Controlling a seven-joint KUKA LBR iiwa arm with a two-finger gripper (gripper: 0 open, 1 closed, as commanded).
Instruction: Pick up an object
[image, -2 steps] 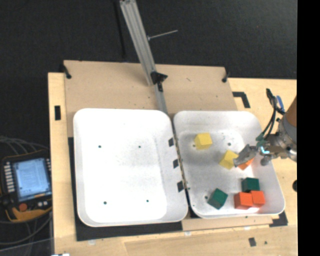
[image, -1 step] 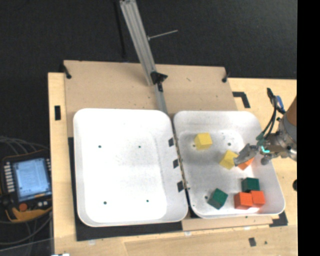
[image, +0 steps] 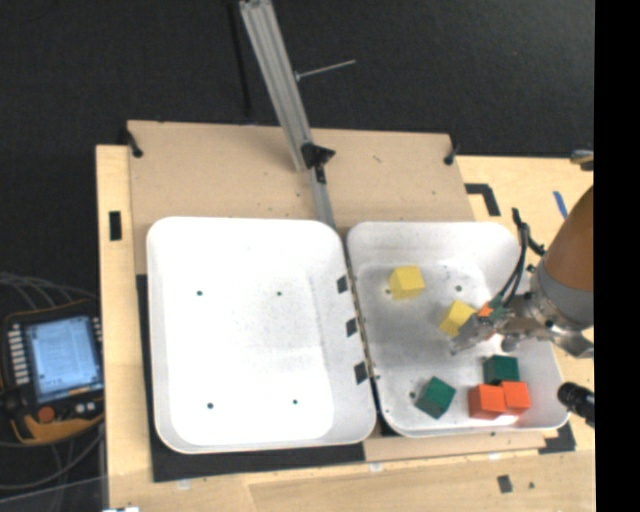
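Hand (image: 478, 335): low in the right bin (image: 430, 240), just right of a yellow block (image: 457, 317), likely its target.
Grip: cannot tell.

Claw (image: 478, 335) low — arm (image: 572, 262) at rt.

Two white bins sit side by side on the surface (image: 250, 170). The right bin (image: 430, 240) holds two yellow blocks (image: 406, 282) (image: 456, 317), two green ones (image: 435, 397) (image: 501, 369) and an orange one (image: 499, 399) — the arm (image: 570, 262) reaches in from the right, its pincer (image: 478, 332) just beside the nearer yellow block.
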